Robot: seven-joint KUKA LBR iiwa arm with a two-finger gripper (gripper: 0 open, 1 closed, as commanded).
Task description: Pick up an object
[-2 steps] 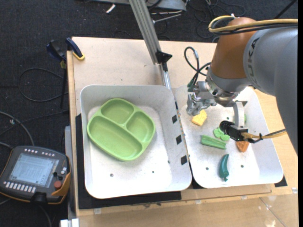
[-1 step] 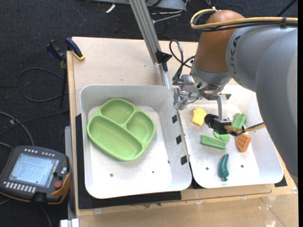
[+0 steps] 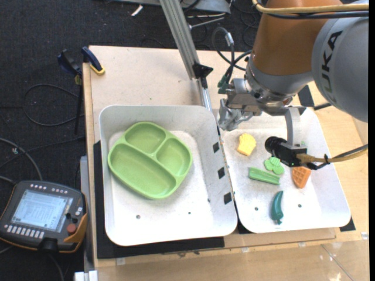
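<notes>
Approach step: gripper (image 3: 229, 120) hovers just up-left of yellow piece (image 3: 246, 144); jaw state, cannot tell. Next: shift over it, descend.

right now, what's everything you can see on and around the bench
bins: 2, white, side by side on the bench
plate: 1, green, left bin
block: 1, yellow, right bin, far side
stick: 1, green, right bin, middle
leaf: 1, light green, by the stick's right end
wedge: 1, orange, right of the leaf
pod: 1, teal, right bin, near side
pendant: 1, grey, left of the bench
arm: 1, grey and orange, from the right
gripper: 1, over the right bin's far left edge
</notes>
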